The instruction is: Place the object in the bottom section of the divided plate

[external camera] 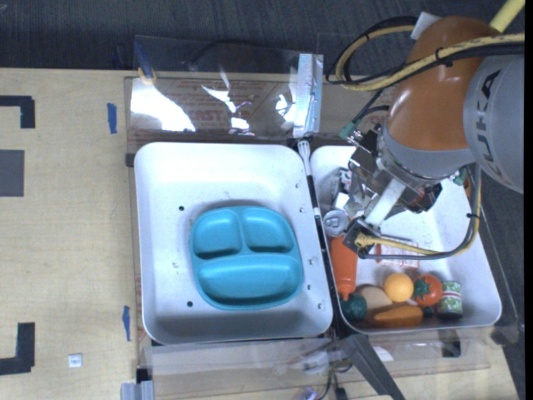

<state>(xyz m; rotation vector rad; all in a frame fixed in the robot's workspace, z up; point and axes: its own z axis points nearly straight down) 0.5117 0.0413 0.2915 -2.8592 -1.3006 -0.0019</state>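
Two bins sit side by side on the bench [67, 223], their inner walls touching. The left bin [158, 248] holds the divided plate [246, 255], lying flat near its middle — two small sections along the far side, one wide section on the near side. In the right bin [479, 282] the toy food is gathered along the near wall: a carrot [344, 265] against the left wall, a round fruit [399, 287] to its right, a tomato [428, 290] just beyond, and a longer piece [398, 314] lying in front of them. The arm [441, 90] reaches in from the right above this bin's far half — the tool [354, 215] hangs near the left wall, behind the carrot.
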